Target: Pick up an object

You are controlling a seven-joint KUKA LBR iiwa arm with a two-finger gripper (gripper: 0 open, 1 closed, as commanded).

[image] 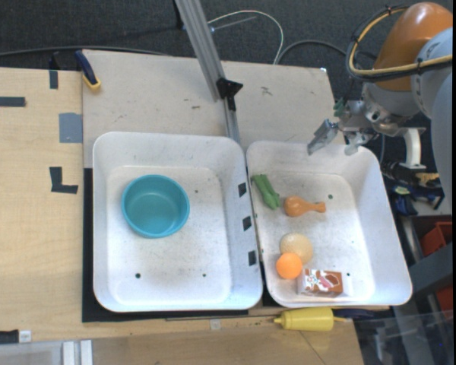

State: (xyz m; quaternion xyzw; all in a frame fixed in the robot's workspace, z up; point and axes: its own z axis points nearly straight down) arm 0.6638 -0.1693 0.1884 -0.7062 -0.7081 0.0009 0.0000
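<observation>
My gripper (pixel 336 144) hangs over the far edge of the right bin (pixel 380 211), its two fingers spread apart with nothing between them. In that bin lie a green pod-shaped toy (pixel 265 191), an orange gourd-shaped toy (pixel 302 206), a pale round object (pixel 296 245), an orange ball (pixel 289 266) and a red and white packet (pixel 321 282). The gripper stands well above and behind the orange gourd toy, touching none of them. In the left bin (pixel 106 204) sits a teal bowl (pixel 156 205).
A grey metal pole (pixel 205 44) slants down to the gap between the bins. A yellow bottle (pixel 307 320) lies on the bench in front of the right bin. Cables loop behind the bins. A yellow and blue clamp (pixel 87 71) sits at the far left corner.
</observation>
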